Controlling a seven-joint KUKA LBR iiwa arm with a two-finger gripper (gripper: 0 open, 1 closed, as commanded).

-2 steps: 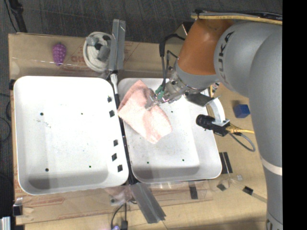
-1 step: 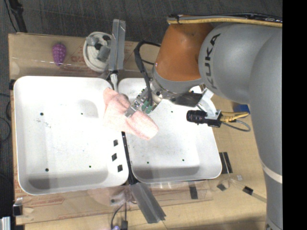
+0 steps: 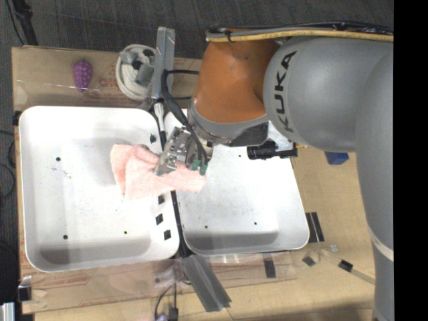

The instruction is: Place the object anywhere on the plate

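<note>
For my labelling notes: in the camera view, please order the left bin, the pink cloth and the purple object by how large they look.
1. left bin
2. pink cloth, lying across the divide between the bins
3. purple object, on the bench behind the bins

The differences are plain, so the order is sure.

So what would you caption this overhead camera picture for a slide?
KUKA arm's gripper sits over a pink cloth draped across two white bins' shared edge.
</note>
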